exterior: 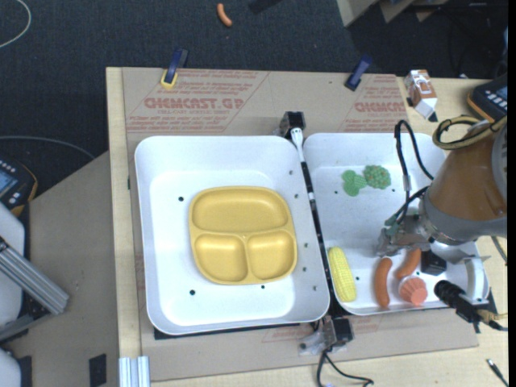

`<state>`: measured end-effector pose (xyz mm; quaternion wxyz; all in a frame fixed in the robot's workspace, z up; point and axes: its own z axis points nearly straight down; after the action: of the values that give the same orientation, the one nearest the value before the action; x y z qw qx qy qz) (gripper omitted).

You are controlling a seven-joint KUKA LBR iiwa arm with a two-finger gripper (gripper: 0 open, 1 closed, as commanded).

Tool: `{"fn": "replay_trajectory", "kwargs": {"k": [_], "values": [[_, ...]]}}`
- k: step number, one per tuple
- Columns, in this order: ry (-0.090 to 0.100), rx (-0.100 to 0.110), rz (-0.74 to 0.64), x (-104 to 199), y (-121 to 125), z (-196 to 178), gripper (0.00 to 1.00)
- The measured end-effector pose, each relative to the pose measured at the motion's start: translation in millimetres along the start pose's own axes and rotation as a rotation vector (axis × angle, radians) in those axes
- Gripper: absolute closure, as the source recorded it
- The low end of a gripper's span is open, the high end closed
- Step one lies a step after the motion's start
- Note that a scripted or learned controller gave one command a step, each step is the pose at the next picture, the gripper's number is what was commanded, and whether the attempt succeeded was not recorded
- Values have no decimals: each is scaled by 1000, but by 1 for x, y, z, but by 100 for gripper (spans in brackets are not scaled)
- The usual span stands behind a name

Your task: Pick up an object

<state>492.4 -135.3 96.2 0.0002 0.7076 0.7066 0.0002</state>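
Arm [472,192] reaching from right, wrist lowered

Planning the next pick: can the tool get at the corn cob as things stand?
Probably yes. The corn cob lies uncovered by the right bin's left wall, apart from the sausages; the tool sits just beside it. The wall may crowd one side.

Soft, even overhead light leaves the two shallow white plastic bins [153,216] bright, nearly washed out, with faint shadows and slightly grainy detail throughout

a flat brown cardboard-covered bench [242,95] carries two shallow white plastic bins side by side: left bin [153,216], right bin [339,147].
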Motion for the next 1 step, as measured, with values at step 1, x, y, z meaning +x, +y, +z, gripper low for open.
{"fn": "replay_trajectory", "kwargs": {"k": [1], "values": [[-2, -5, -1, -2, -1, -43, 100]]}}
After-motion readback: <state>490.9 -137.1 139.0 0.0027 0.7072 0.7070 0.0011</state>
